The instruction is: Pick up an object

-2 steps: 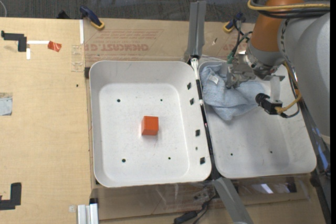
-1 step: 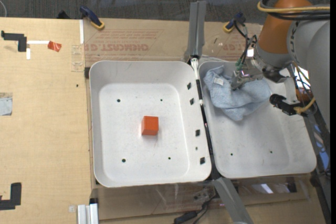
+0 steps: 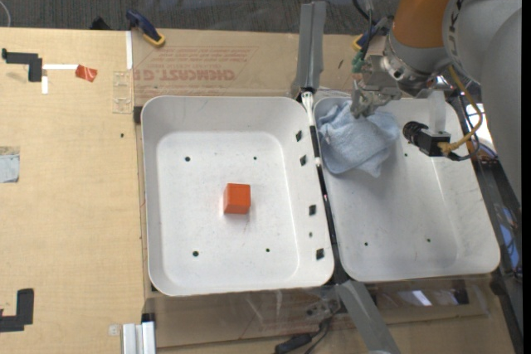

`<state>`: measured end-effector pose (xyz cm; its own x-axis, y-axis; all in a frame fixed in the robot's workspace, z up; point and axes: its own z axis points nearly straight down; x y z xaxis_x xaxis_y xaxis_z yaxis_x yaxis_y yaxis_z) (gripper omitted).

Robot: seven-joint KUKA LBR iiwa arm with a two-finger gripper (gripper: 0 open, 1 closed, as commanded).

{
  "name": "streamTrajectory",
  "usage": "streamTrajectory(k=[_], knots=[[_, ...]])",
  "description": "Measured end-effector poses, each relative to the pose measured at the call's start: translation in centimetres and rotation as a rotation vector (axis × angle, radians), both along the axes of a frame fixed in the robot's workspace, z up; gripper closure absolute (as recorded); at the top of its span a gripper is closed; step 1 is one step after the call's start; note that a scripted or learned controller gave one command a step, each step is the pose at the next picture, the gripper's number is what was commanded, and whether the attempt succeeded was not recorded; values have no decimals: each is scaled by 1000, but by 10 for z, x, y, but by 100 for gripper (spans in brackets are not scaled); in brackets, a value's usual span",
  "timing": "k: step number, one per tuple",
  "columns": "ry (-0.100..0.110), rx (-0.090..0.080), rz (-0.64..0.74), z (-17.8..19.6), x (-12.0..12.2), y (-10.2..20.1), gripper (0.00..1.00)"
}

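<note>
A small orange-red cube (image 3: 237, 199) sits near the middle of the left white bin (image 3: 166, 244). A crumpled light-blue cloth (image 3: 353, 143) lies in the back left corner of the right white bin (image 3: 431, 257). My gripper (image 3: 362, 106) is down at the cloth's top edge, under the orange band of the arm. Its fingertips touch or press into the cloth's folds.
A grey divider bar (image 3: 311, 54) rises between the two bins at the back. A black cable connector (image 3: 419, 137) hangs over the right bin beside the cloth. A cardboard sheet (image 3: 207, 66) lies behind the left bin, with a blue-yellow clamp (image 3: 145, 27) at its corner.
</note>
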<state>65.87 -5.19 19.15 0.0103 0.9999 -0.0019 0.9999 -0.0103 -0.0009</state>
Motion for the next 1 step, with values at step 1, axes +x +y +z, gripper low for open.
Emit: streamTrajectory(k=[1], knots=[[0,-1,-159,0,0,29,100]])
